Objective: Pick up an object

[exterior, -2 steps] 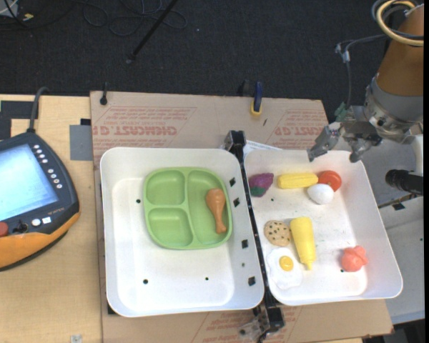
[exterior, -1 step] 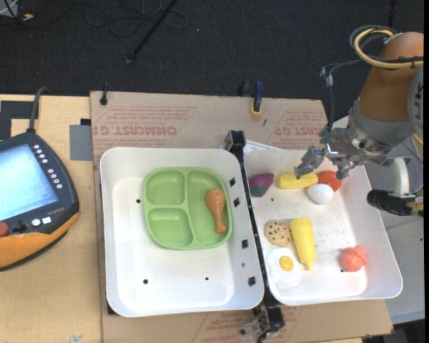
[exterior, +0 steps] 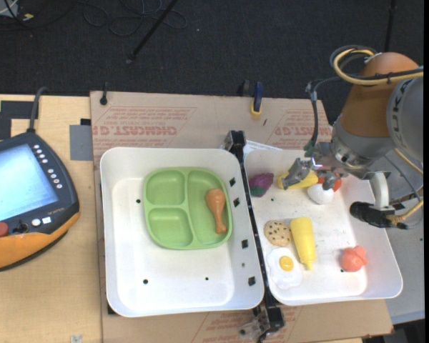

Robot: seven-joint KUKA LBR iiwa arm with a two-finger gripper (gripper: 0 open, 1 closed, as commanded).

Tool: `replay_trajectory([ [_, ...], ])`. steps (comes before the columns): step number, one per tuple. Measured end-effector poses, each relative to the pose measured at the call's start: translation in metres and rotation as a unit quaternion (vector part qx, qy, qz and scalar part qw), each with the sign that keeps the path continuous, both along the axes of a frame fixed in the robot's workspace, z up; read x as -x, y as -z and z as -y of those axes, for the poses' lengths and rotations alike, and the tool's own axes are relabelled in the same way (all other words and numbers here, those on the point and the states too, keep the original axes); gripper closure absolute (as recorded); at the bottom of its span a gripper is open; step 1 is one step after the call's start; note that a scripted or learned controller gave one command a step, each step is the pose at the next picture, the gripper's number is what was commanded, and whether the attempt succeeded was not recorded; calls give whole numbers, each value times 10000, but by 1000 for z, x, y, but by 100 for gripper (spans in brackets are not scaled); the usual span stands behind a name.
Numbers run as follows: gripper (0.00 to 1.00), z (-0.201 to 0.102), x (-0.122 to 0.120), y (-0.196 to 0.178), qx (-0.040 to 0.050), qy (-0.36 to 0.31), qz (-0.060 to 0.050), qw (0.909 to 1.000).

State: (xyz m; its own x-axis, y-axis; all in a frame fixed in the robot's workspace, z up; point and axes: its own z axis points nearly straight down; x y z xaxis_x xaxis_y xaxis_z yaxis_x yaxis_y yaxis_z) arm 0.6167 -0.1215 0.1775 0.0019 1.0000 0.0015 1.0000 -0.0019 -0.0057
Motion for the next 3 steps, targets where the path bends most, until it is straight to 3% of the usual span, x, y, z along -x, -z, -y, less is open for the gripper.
replay_trajectory([
  [1, 0, -7, -2, 62, -1, -14, -13, 10000],
  [2, 0, -9, -2, 92, 2, -21, -1, 10000],
  [3, 100, -8, -2, 80, 1, 0, 0, 10000],
])
